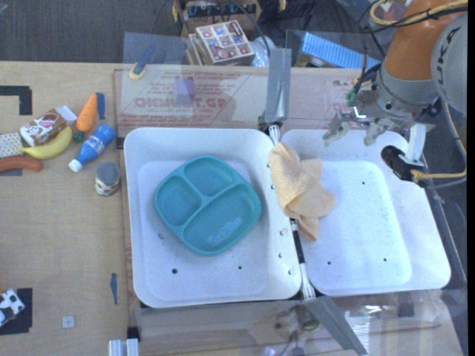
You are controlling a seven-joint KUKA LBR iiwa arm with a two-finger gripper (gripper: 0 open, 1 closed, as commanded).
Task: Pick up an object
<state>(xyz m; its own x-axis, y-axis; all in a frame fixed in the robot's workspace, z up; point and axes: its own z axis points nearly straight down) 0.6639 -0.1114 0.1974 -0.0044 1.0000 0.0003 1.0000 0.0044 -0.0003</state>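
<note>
Above the far edge of the right bin (415,269), the gripper (355,128) hangs with its fingers spread and nothing in them (no pick-up yet), while the yellow cloth (300,186) lies on the wall between the bins.

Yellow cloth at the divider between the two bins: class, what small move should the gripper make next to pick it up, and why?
Probably shift toward the left bin and down. The gripper hangs above the right bin's far edge, holding nothing, while the yellow cloth lies crumpled on the divider, mostly inside that bin.
</note>
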